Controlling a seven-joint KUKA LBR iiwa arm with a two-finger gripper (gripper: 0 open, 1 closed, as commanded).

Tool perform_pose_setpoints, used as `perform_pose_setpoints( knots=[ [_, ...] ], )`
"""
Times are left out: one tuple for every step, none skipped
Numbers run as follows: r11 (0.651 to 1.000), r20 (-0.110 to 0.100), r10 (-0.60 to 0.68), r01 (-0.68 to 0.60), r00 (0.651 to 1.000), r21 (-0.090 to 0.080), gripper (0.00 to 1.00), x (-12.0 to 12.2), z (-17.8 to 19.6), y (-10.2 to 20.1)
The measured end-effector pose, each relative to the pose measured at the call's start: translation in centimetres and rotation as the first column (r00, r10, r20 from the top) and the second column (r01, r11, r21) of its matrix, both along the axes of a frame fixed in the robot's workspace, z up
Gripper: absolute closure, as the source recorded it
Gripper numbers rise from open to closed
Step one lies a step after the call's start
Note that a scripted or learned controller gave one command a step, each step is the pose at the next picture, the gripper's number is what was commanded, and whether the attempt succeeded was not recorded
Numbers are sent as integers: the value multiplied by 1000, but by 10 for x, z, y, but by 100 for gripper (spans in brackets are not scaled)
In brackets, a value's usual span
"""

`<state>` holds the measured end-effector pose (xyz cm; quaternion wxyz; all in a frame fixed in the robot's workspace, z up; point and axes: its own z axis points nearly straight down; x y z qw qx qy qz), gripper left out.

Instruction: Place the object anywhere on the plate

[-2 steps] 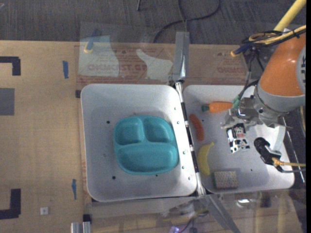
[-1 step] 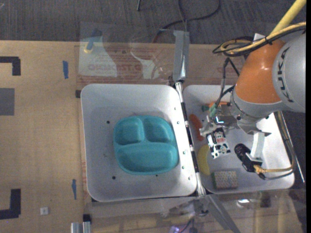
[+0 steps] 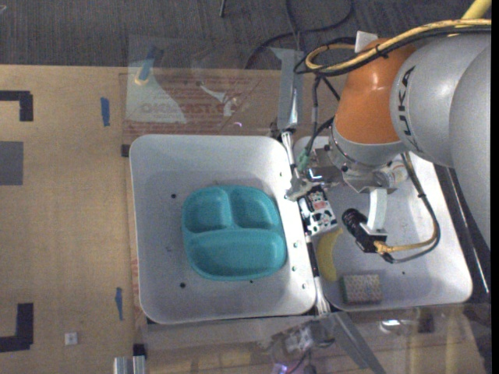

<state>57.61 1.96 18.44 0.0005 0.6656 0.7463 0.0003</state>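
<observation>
A teal plate [image 3: 232, 232] with three compartments lies in the middle of the left bin [image 3: 156, 287], with nothing on it. My gripper [image 3: 316, 211] hangs low over the left edge of the right bin [image 3: 444, 287], just right of the wall between the bins. A yellow curved object [image 3: 328, 257] lies right below the gripper, partly hidden by it. Near the front of the right bin rests a speckled grey-green block [image 3: 362, 288]. I see nothing held in the gripper.
The arm's grey body and orange band [image 3: 374, 100] cover the back of the right bin. A black and yellow cable [image 3: 390, 248] loops over that bin. A clear plastic sheet [image 3: 195, 92] lies behind the left bin.
</observation>
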Motion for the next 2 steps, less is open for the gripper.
perform_pose_setpoints(
  knots=[
    [982, -2, 187, -187, 982, 1, 100, -15, 9, 64],
    [982, -2, 187, -187, 982, 1, 0, -15, 9, 64]
  ],
)
